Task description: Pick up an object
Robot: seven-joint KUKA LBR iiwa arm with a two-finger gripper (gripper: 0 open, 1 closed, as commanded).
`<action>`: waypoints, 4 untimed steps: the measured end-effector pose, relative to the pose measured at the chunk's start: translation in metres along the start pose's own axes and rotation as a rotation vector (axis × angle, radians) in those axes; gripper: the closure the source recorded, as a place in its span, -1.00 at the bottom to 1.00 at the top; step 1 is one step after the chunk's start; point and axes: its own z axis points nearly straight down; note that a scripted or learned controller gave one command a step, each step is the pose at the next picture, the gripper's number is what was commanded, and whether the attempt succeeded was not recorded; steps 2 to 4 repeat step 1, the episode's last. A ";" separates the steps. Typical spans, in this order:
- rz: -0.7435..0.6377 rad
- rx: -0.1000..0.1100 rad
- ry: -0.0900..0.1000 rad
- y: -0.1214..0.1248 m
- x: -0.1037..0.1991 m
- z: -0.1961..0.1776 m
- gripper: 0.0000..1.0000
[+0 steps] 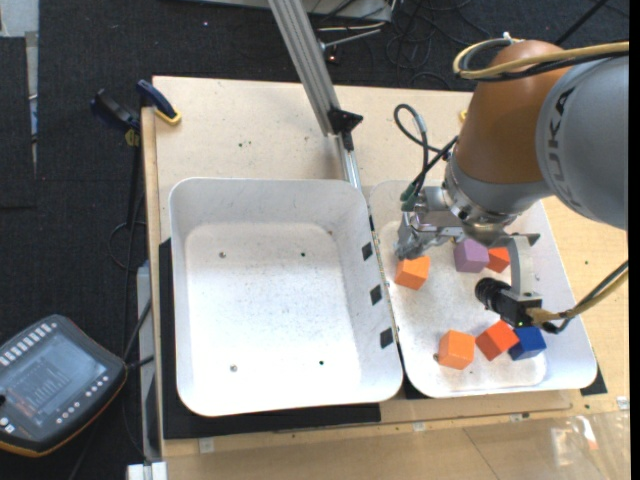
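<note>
Several small blocks lie in the right white bin (572,376). An orange cube (412,271) sits near that bin's left wall, and my gripper (414,242) hangs right over its far side, touching or almost touching it. The wrist hides how the gripper meets the cube. Just right of it are a purple cube (470,256) and a small orange block (499,260), both partly under the arm. Near the bin's front edge lie an orange cube (456,349), a red-orange cube (494,340) and a blue cube (529,343).
The left white bin (182,200) stands beside the right one, their walls meeting near the gripper. A slanted metal rail (305,53) runs down to the back of the bins. A black cable fitting (497,297) hangs from the arm over the right bin.
</note>
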 end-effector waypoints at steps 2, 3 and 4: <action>0.000 0.002 0.001 -0.011 0.049 0.006 1.00; 0.000 0.002 0.001 -0.011 0.049 0.006 1.00; 0.000 0.002 0.001 -0.011 0.049 0.006 1.00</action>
